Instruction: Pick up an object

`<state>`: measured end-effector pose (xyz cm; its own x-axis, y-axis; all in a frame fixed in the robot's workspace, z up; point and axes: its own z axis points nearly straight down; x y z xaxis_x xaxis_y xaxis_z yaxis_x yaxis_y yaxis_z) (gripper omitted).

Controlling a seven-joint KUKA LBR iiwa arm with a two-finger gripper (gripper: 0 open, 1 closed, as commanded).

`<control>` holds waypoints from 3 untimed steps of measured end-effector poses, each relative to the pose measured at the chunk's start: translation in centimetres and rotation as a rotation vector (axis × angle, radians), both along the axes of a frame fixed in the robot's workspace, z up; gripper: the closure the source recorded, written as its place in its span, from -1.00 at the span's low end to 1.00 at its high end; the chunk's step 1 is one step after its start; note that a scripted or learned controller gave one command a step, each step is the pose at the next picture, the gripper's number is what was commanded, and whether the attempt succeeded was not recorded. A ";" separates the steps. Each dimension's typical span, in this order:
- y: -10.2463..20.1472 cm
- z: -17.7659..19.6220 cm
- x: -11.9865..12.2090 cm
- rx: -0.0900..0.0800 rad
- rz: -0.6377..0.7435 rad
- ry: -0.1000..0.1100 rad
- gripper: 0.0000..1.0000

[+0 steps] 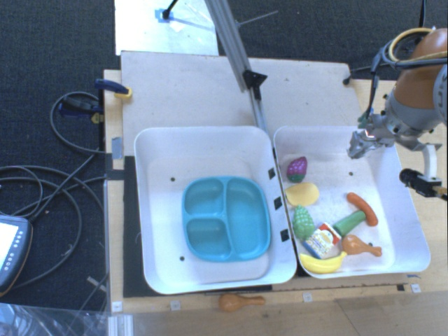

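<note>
A: Arm's position?

B: Reaching in from the right, orange band up by the wrist. The hand (358,148) hangs over the far corner of the right bin (413,208), above bare white floor. Nothing between its fingers that I can see. Open or closed, I cannot tell from this angle.

A: Right bin contents?

B: Toy food, mostly along the left wall and the near edge. A purple fruit (297,166) farthest back, a pale yellow piece (302,194) just beside it toward us, then a bumpy green one (303,222). Near that, a small printed carton (323,241), touching a banana (323,262) at the near rim. A green vegetable (349,222) lies slanted next to an orange-red sausage (362,208). A brown drumstick (360,246) sits by the banana's tip.

A: How far is the hand from them?

B: Well apart from all of them. The sausage is the closest, and it lies flat on the bin floor.

A: Left bin?

B: A blue divided plate (227,218), three sections, lying flat in the left bin (154,187).

A: Anything off to the side?

B: A second drumstick (241,301) on the bench (182,89), just outside the near edge of the left bin. Cables on the floor to the left.
</note>
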<state>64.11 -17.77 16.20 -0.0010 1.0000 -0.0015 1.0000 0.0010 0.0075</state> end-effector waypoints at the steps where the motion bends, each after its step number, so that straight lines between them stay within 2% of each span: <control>1: 0.6 4.8 0.6 0.000 0.006 -0.001 1.00; 2: 1.0 9.4 1.3 0.000 0.006 -0.001 1.00; 3: 5.4 9.5 0.9 0.003 0.009 0.006 1.00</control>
